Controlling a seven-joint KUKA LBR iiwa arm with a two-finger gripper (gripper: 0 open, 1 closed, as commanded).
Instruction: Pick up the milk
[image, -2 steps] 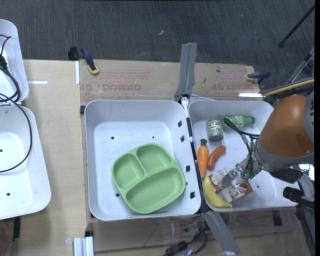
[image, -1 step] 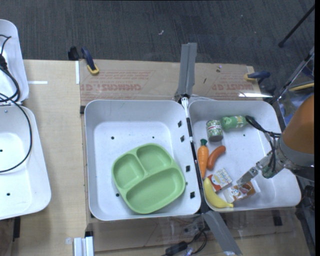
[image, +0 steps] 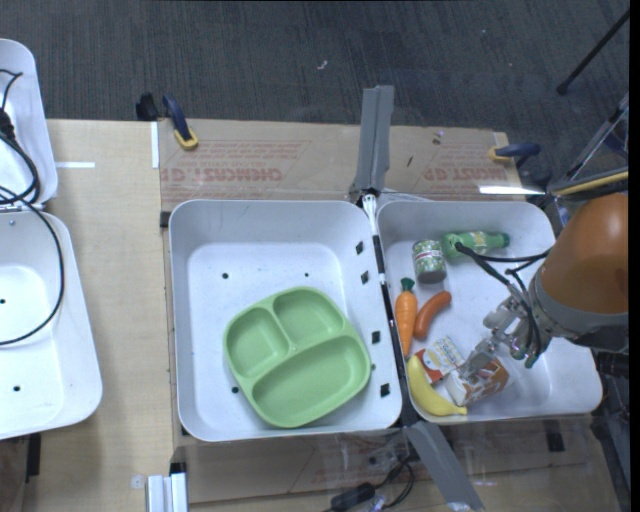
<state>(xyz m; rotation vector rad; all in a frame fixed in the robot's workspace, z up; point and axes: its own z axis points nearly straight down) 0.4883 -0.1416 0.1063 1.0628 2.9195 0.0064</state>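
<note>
Since the milk carton (image: 480, 378) is lying tipped in the right bin (image: 570, 400), touching the banana (image: 432, 393), the gripper (image: 497, 345) is hovering right over it, looking spread; I'd be centering before squeezing.

Robotics lab, clamped cardboard bench (image: 250, 160), white bins (image: 195, 300), cables (image: 30, 180)
</note>
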